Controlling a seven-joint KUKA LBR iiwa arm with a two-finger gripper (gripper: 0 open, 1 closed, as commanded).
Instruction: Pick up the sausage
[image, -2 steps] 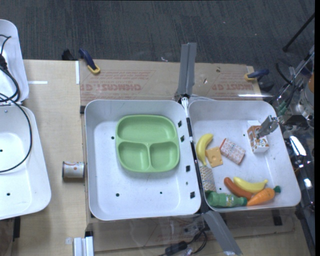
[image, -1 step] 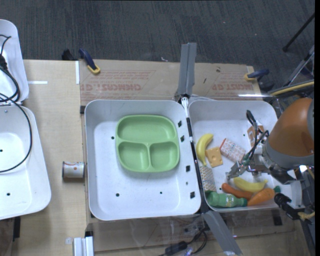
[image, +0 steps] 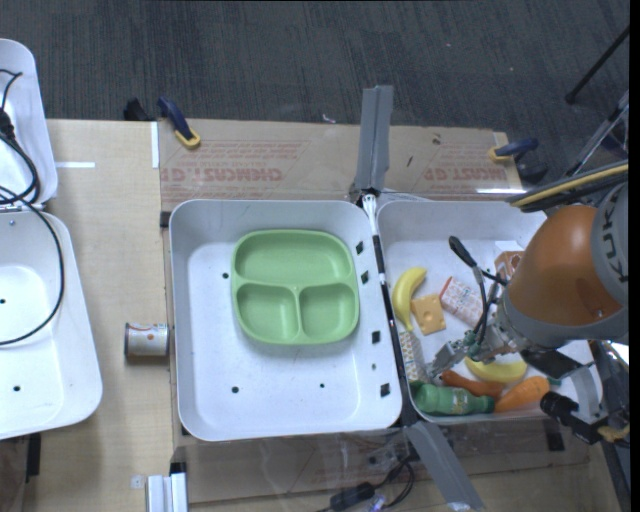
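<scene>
Right bin (image: 440, 215), white, shallow, smooth plastic: my arm (image: 565, 265), grey with a glossy orange band, bends down into it from the right, my gripper (image: 468, 350) low among the toys; whether it is apart or together I cannot tell. Sausage (image: 468, 382): slim reddish-orange cylinder, just below my gripper. Beside it, a curved yellow banana (image: 497, 369). Below, a green bottle (image: 452, 401). Far left, a matte green three-part plate (image: 296, 286).
</scene>
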